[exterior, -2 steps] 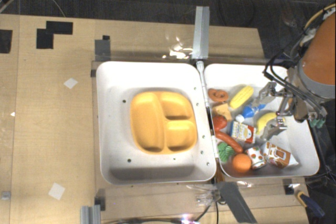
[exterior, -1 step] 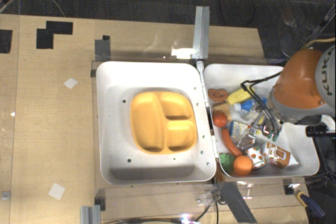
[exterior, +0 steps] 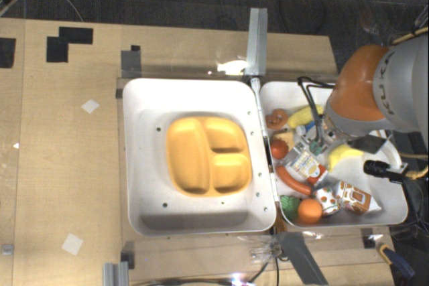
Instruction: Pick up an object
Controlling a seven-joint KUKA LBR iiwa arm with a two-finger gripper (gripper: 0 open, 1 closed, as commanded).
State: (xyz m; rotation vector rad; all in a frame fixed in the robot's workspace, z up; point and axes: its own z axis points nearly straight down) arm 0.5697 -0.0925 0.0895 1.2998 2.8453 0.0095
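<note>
On my feed, nearest the bottom edge, the right bin (exterior: 395, 214) holds a crowd of small things. At its near rim I see an orange ball (exterior: 309, 211) with something green (exterior: 289, 203) just beside it on the left, and a brown-and-white carton (exterior: 352, 197) lying flat a little to the right. Just beyond those a red sausage-shaped piece (exterior: 293, 180) lies at a slant, touching a white packet with printed labels (exterior: 305, 164).

The gripper (exterior: 315, 143) sits low over the middle of that pile, right above the packet (the arm's orange band (exterior: 355, 87) and grey wrist cover most of it). I cannot tell from here how the tool stands, nor whether anything is caught in it. A yellow banana-like piece (exterior: 345, 156) lies just right of the gripper, partly under the arm.

Farther in, a small red tomato shape (exterior: 279, 148) rests near the bin's left wall, with a brown doughnut-like item (exterior: 276, 120) beyond it and another yellow piece (exterior: 301, 116) beside that.

The left bin (exterior: 144, 144) carries a yellow divided tray (exterior: 206, 154) in its middle, three compartments facing up. Past both bins a grey metal post (exterior: 257, 43) stands between them on the wooden bench (exterior: 60, 164).
</note>
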